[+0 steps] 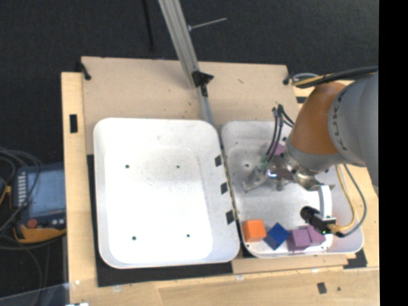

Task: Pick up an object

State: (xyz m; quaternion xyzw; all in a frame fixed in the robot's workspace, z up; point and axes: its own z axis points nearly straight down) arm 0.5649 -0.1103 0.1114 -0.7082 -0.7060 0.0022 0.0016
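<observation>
Overhead, slanted look at the bench (159, 81), which carries two shallow white bins side by side.

Left bin (156, 190): bare white floor with a few small dark dots.

Right bin (239, 139): three blocks grouped along its near edge. Orange block (254, 229) sits furthest left, close to the wall shared with the left bin. Blue block (277, 235) is just beside it, tilted on the diagonal. Purple block (303, 237) comes next to the right, near the bin's near right corner. All three rest on the bin floor.

Arm enters from the right, grey body with the orange band (315, 123) above the wrist. Gripper (260, 176) is low in the middle of the right bin, above the block row and well apart from it. Metal parts blur against the white floor there; cannot tell how the jaws stand. No block visible at the gripper.

Black cables loop from the wrist. A small pink-purple patch (278, 150) shows by the wrist, identity unclear.

Grey rail (182, 34) slants in from the top. A handheld controller (38, 199) lies off the bench's left side.
</observation>
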